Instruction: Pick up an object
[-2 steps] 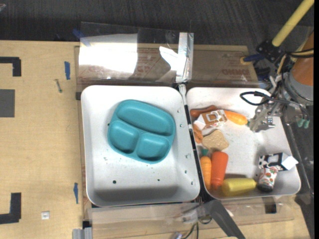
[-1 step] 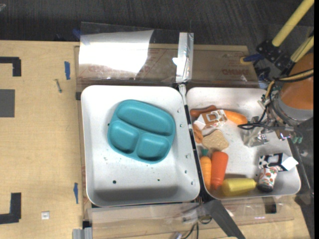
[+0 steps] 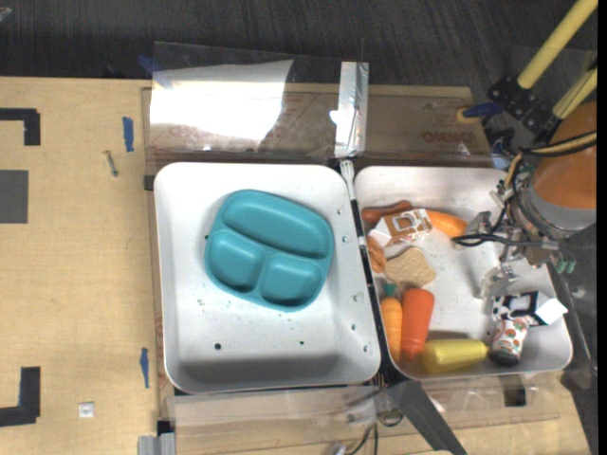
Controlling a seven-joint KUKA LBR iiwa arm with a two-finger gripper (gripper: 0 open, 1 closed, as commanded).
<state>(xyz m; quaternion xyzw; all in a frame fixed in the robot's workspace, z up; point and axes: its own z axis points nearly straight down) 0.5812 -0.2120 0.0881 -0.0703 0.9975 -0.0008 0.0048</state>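
Note:
The right bin [image 3: 455, 183] holds several toy foods. A red-orange carrot [image 3: 415, 322] stands beside a smaller orange one [image 3: 391, 322], and a yellow piece [image 3: 453, 353] lies along the front wall. A tan bread slice [image 3: 410, 267] and a boxed snack [image 3: 410, 224] lie at the left, with an orange piece [image 3: 448, 224] behind. At the right front are a black-and-white carton [image 3: 520, 305] and a strawberry-printed can [image 3: 509, 337]. My gripper [image 3: 500, 278] hangs low over the bin's right side, just above the carton.
The left bin [image 3: 180, 207] carries a teal divided plate [image 3: 269, 248]. A clear plastic sheet [image 3: 237, 112] lies behind the bins. The arm's orange band [image 3: 569, 180] and yellow cables [image 3: 560, 36] fill the upper right. Bare bin floor shows around [image 3: 465, 282].

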